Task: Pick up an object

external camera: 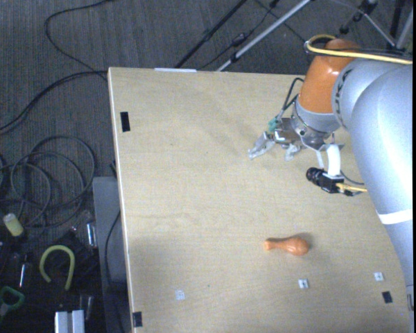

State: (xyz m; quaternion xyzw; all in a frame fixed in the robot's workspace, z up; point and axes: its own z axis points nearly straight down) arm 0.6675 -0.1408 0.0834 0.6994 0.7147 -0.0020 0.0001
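Gripper (272,144) hangs over the bare board, fingers spread, nothing between them.
Target is the orange toy (288,245), well apart toward the board's (187,186) near edge. Bulb at one end, thin neck at the other; looks light, stiff, probably slick. Grab across the neck, likely rolls otherwise.

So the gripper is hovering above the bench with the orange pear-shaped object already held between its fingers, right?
Not quite. The gripper is above the bench, but the camera view shows nothing between its fingers. The orange pear-shaped object lies on the bench surface, apart from the gripper and nearer the front edge.
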